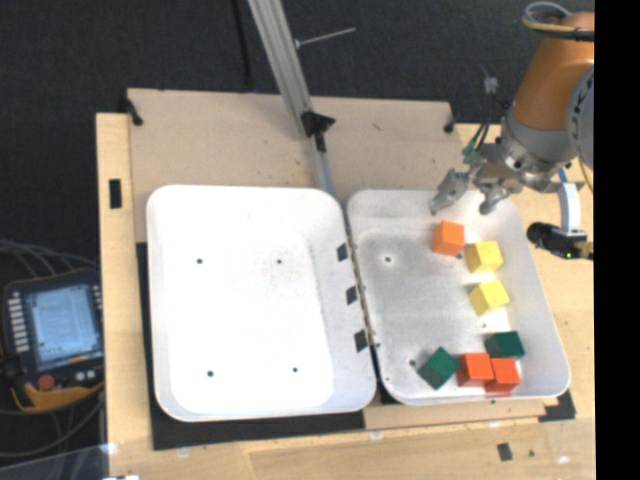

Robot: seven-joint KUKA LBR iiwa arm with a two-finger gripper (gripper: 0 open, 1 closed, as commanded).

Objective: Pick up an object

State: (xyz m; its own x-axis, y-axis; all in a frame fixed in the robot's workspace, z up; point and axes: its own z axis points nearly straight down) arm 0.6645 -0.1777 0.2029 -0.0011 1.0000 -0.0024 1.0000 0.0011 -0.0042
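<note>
The gripper [468,196] is being held above the far edge of the right bin [400,368], just beyond the orange cube [449,238]. Its two fingers [441,197] are being kept spread apart, and nothing is being gripped between them. This open, raised pose is judged to be one of readiness: the fingers are being kept wide so that a block can be straddled once the arm [548,88] is lowered.

All the objects are lying in the right bin, along its right side. The orange cube is sitting nearest the gripper, with a yellow cube [484,257] just beside it and a second yellow cube [489,296] a little nearer the camera. At the near end, a green block [437,367], an orange block [476,368], a red-orange block [504,372] and a dark green block [505,345] are being crowded together, touching or nearly so. The left bin [250,298] is lying beside it, across a hinge-like join.

The orange cube is judged the likeliest target, being closest and standing slightly apart on its left side. Because the yellow cube is sitting so near, a finger could be brought down onto it instead of beside it. The clustered blocks at the near end are judged harder to grasp singly, as little room is being left between them for the fingers.
</note>
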